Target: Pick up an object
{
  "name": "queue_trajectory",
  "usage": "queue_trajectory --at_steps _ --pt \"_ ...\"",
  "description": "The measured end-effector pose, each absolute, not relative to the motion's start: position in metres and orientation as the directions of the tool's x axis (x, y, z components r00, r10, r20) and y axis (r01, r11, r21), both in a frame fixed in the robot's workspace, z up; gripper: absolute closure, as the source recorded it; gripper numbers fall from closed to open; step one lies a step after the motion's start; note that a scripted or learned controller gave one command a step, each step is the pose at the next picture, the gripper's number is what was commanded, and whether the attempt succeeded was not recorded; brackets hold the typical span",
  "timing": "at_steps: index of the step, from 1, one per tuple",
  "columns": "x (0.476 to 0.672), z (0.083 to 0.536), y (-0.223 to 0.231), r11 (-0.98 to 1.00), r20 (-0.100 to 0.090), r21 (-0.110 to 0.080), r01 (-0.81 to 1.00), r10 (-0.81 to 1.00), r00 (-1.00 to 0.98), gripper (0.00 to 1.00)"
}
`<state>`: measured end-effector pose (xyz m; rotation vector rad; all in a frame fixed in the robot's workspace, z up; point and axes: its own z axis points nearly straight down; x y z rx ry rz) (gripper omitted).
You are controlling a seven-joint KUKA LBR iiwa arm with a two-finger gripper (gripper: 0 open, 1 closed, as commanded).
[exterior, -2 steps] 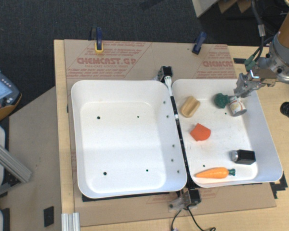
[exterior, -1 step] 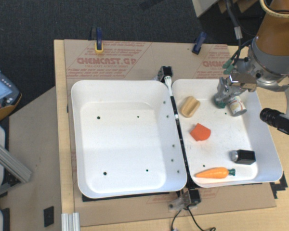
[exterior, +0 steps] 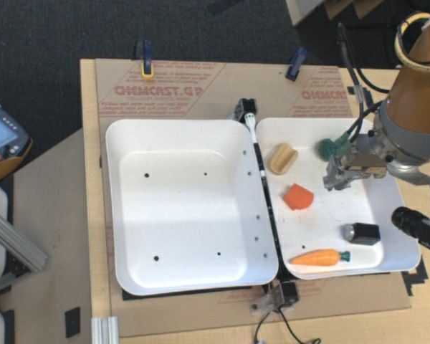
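The gripper (exterior: 335, 180) is seen low over the right bin (exterior: 387, 260), near its upper right part, with the grey arm (exterior: 416, 131) reaching in from the right. Whether the fingers are spread or closed cannot be told from this slant, and nothing can be made out between them. A small teal object (exterior: 327, 147) lies just beside the gripper, on its upper left; whether it is touched cannot be told. The other candidates are all found in the same bin: a tan block (exterior: 282, 158) near the divider, an orange-red piece (exterior: 298, 198) below it, a dark cylinder (exterior: 362, 233) toward the lower right, and a toy carrot (exterior: 319, 259) along the front edge. The left bin (exterior: 129, 264) on the table (exterior: 100, 77) is not involved. The task is judged to be at an early stage: an approach has been made, but no object is seen lifted or secured. A firm grasp and a lift clear of the bin floor are left to be done, with the teal object or the orange-red piece judged the nearest targets.
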<state>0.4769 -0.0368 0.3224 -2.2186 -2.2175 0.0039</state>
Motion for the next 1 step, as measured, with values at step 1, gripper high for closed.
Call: queue_trajectory --at_steps 1 --pt "0.4798 0.3583 0.0481 0.011 0.003 0.006 1.0 1.0 -0.011 1.0"
